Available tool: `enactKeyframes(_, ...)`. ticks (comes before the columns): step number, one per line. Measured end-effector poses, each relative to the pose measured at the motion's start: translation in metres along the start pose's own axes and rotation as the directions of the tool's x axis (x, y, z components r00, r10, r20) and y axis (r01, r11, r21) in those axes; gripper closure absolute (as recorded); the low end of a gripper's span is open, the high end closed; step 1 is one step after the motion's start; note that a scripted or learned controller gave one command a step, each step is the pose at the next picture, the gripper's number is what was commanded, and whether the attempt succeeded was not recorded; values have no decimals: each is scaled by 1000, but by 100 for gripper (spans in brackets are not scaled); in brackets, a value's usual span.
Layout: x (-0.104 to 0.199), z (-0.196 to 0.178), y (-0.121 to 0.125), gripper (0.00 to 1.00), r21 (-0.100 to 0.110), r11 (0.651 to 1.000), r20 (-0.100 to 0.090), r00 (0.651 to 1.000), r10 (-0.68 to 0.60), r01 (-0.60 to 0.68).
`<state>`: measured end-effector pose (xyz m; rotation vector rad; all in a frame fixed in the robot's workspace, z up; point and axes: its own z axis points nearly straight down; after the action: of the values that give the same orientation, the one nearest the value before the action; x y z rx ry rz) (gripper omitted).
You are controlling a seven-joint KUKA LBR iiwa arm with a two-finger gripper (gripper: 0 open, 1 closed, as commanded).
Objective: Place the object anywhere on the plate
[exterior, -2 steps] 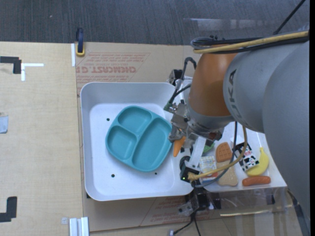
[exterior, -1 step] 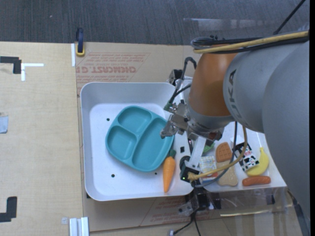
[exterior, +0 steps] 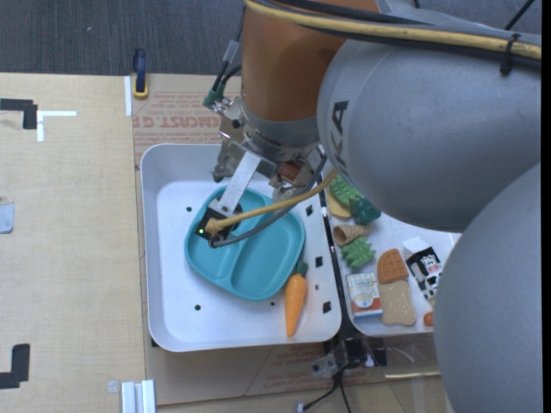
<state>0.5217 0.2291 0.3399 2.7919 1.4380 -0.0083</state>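
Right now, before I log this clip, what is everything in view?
left bin: one, white, on the bench
right bin: one, white, beside it
plate: one, teal, in the left bin
carrot: one, orange, left bin, at the plate's near right edge
carton: one, mostly white, right bin
bread slices: two, tan, right bin
clamp: one, blue and yellow, beyond the bins
arm: one, grey with orange band, over both bins
tool: one, above the plate's far edge
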Motion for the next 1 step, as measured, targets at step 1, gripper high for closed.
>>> enactKeyframes(1, 0, -7, 1, 100, 1, 1000, 7, 1000, -12, 11)
